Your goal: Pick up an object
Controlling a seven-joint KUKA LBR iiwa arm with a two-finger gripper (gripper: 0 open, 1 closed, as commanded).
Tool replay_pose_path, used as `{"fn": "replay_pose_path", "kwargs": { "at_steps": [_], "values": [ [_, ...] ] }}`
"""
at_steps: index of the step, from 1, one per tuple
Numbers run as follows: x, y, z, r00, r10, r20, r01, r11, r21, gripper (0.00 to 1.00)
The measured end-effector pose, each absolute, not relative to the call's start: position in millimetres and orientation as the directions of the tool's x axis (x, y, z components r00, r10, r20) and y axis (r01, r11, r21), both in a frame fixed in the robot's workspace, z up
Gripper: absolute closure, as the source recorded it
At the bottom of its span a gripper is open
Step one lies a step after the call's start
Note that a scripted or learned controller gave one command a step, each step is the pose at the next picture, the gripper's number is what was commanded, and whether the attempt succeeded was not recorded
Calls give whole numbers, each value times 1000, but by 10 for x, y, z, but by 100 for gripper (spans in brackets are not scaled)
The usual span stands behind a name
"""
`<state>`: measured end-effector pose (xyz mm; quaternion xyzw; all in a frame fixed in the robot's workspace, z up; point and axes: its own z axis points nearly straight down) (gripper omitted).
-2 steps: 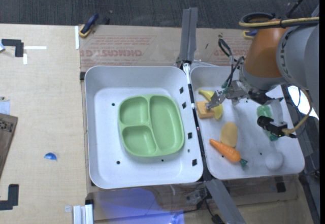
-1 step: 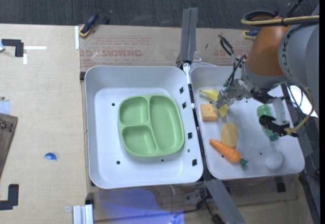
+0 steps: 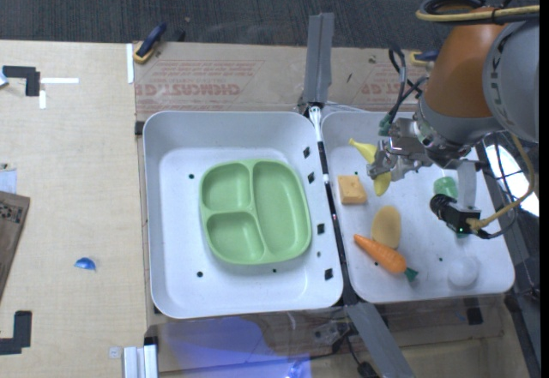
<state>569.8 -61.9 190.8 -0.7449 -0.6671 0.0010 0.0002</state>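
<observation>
The banana [image 3: 374, 164] lies in the right bin [image 3: 493, 278], with the hand [image 3: 388, 164] right over it; its grip cannot be told.

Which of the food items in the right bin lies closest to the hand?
The yellow banana, right beside the hand near the bin's back; the bread piece, potato and carrot lie farther forward.

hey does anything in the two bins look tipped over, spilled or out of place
Nothing stands out. The green divided plate sits flat in the left bin; the carrot, potato and bread piece lie loose in the right bin.
</observation>
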Motion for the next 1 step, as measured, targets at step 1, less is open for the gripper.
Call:
{"fn": "replay_pose_path", "kwargs": {
  "at_steps": [1],
  "values": [
    [5990, -369, 1901, 161, 987, -2, 987, -161, -3, 100]
  ]
}}
